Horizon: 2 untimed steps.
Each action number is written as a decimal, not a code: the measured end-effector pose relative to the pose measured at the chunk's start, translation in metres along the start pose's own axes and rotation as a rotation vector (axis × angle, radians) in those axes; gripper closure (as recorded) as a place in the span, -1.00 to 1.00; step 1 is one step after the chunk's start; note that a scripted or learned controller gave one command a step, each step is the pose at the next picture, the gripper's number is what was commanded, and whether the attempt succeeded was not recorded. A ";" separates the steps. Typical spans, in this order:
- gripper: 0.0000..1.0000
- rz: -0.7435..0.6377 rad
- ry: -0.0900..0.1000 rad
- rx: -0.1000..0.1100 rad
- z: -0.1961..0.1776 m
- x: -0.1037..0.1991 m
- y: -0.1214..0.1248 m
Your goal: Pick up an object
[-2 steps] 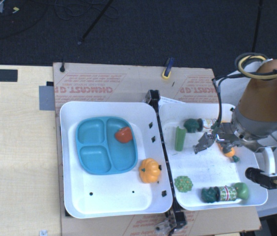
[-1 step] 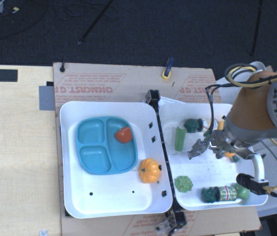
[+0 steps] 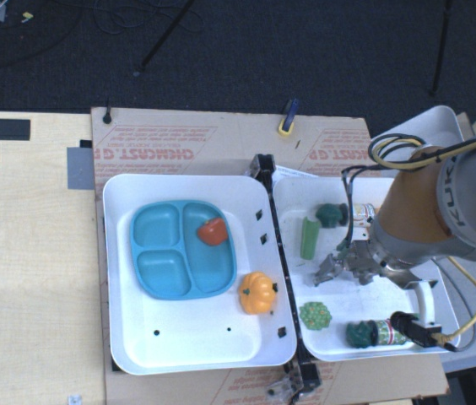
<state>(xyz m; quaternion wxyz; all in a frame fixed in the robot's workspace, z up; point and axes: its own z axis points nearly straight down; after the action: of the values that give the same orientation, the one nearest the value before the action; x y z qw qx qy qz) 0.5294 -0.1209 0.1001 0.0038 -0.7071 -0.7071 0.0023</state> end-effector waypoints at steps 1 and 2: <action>-1.00 0.002 0.000 -0.003 0.014 0.001 -0.001; 1.00 0.009 0.000 -0.004 0.002 -0.001 -0.001</action>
<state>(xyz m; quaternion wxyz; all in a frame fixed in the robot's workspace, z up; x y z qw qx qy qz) 0.5287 -0.1215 0.0976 0.0024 -0.7102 -0.7040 0.0011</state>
